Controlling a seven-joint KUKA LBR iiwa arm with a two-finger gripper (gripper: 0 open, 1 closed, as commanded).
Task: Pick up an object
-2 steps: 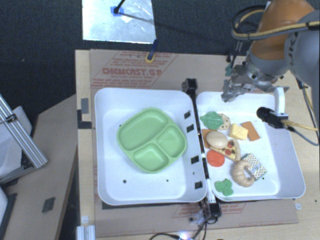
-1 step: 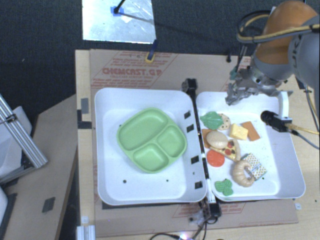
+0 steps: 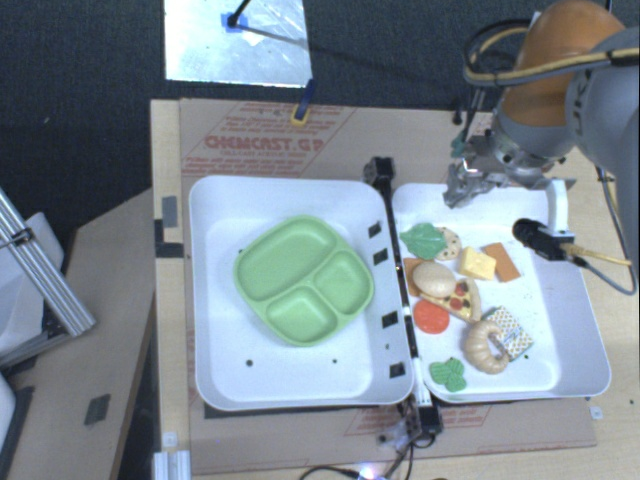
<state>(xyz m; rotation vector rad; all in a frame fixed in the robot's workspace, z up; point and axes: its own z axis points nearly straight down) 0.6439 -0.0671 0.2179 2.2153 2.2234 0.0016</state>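
The green leafy toy (image 3: 447,373) lies at the near edge of the right bin (image 3: 585,338), whose toy food cluster (image 3: 462,288) sits toward the camera from the tool (image 3: 462,190), which hangs over the far rim carrying nothing, finger state indeterminable.

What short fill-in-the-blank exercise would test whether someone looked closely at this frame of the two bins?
1. The green divided plate lies in the ____ bin as the camera sees it.
2. The plate has ____ compartments.
3. The red tomato slice lies in the ____ bin.
4. The end effector hangs over that bin's ____ edge.

Missing words: left; three; right; far
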